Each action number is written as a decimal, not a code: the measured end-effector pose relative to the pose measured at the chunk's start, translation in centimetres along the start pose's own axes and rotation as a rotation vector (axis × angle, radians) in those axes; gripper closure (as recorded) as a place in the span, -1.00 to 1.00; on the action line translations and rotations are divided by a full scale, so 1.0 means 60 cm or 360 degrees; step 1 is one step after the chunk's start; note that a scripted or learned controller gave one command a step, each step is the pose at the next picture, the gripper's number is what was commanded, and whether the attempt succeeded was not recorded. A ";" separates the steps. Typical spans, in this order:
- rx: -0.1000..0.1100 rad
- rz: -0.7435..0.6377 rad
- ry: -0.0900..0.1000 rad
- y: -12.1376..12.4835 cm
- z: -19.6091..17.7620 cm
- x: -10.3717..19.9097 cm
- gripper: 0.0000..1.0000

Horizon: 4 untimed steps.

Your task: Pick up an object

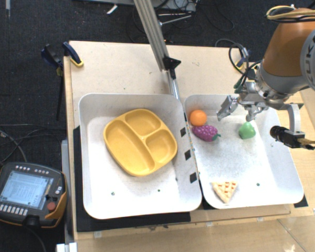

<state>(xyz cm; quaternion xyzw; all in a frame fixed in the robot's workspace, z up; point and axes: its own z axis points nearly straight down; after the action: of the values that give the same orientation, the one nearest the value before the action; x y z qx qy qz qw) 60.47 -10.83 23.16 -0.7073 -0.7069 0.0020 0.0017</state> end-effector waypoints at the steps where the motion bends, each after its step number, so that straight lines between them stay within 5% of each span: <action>1: -0.0001 -0.0004 0.0001 0.007 0.082 0.014 -1.00; 2: -0.0002 -0.0001 0.0000 0.011 0.155 0.018 -1.00; 3: -0.0009 -0.0002 0.0000 0.013 0.133 0.018 1.00; 4: -0.0016 -0.0004 0.0000 0.017 0.062 0.019 1.00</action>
<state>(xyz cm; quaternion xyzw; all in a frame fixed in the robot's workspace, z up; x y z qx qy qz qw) 61.49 -9.70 19.46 -0.7065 -0.7077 -0.0015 -0.0018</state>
